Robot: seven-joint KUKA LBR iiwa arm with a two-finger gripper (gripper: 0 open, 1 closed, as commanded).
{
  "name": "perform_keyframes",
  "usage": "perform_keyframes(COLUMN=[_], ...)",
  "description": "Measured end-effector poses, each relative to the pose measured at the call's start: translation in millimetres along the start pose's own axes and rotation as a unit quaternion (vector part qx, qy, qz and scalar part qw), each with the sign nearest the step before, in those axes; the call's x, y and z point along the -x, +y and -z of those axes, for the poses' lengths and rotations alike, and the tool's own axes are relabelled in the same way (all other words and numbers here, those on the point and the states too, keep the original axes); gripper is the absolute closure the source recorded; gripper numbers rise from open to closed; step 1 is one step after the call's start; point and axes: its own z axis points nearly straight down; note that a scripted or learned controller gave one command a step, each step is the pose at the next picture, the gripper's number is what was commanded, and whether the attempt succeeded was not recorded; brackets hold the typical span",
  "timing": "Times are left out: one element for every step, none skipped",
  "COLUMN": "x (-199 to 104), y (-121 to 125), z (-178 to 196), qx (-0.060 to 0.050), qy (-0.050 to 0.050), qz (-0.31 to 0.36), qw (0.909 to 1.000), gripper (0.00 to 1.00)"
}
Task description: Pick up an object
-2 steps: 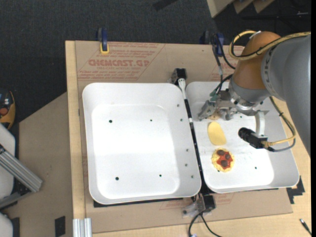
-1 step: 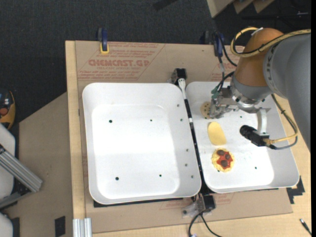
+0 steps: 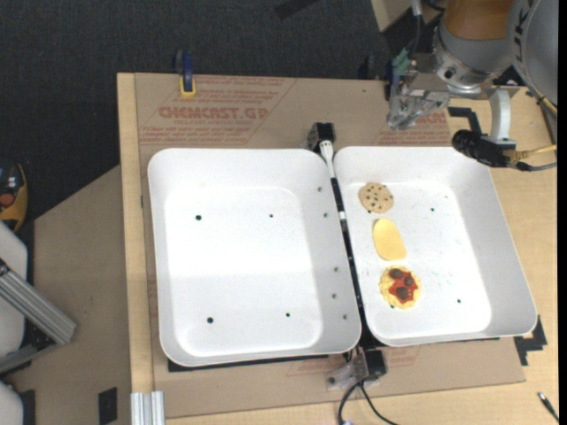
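Three small food-like objects lie in a column near the left wall of the right bin (image 3: 478, 264). Farthest back is a chocolate-chip cookie (image 3: 376, 197). A plain yellow oval piece (image 3: 388, 238) sits in the middle. Nearest the front is a yellow round topped with red and dark bits (image 3: 400, 287). My gripper (image 3: 409, 113) hangs above the bench just behind the right bin's back rim, up and to the right of the cookie, with nothing seen between its fingers.
The left bin (image 3: 177, 237) sits beside the right one, joined by a black strip (image 3: 339, 224). A blue and yellow clamp (image 3: 186, 73) holds the board's back edge. A black cable fitting (image 3: 483, 146) overhangs the right bin's back rim.
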Motion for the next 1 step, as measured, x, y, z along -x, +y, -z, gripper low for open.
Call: perform_keyframes(x=[-29.9], y=[-1.2], z=[155.4], qx=[0.0], qy=[0.0], qz=[-0.001], qw=[1.0], gripper=[1.0])
